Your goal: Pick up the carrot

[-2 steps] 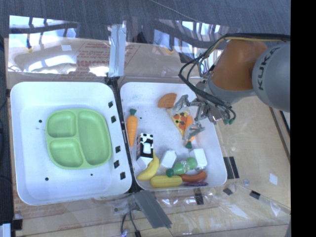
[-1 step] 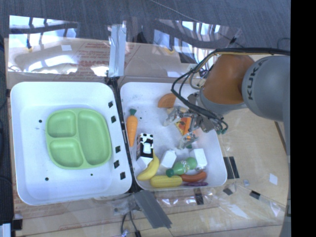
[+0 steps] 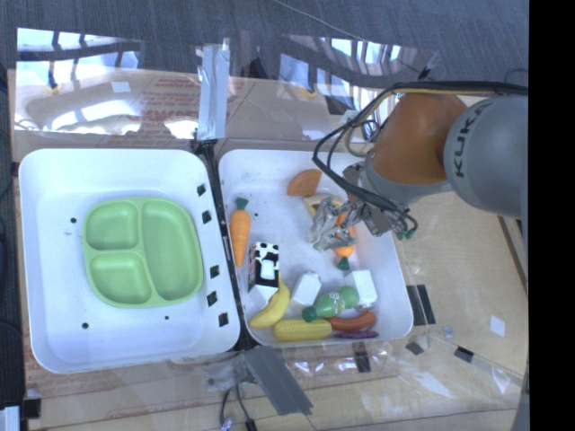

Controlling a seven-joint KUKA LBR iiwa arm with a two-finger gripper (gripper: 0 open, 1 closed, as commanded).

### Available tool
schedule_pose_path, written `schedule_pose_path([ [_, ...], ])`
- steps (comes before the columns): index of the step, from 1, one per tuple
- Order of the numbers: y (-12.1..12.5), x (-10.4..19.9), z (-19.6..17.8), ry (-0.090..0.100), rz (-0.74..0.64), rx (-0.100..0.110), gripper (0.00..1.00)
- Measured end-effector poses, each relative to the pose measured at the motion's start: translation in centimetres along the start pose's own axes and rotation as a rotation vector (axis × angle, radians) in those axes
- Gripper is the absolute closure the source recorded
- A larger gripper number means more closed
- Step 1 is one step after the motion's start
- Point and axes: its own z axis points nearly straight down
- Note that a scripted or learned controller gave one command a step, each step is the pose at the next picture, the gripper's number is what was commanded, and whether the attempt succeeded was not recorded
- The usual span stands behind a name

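Camera view: left bin [image 3: 45, 241] holds a green divided plate [image 3: 144, 251]. Right bin [image 3: 269, 162] holds toy food: bananas [image 3: 274, 308] at 6 o'clock. Carrot [image 3: 240, 232], orange with green top, lies lengthwise at the bin's 9 o'clock wall. Gripper [image 3: 334, 227] hangs mid-bin; its opening, cannot tell.

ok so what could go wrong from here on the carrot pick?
1. The gripper sits over clutter mid-bin, well away from the carrot, so a close here would likely grab the wrong item.
2. The carrot lies against the right bin's left wall, which may block a finger.
3. The black-and-white block sits close beside the carrot's tip and could get nudged or pinched.
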Motion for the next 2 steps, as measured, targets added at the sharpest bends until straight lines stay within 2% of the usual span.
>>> schedule_pose_path([
  [1, 2.28, 0.98, -10.31, -0.002, 0.589, 0.002, 1.00],
  [2, 2.32, 1.02, -10.17, 0.000, 0.589, 0.001, 0.00],
])
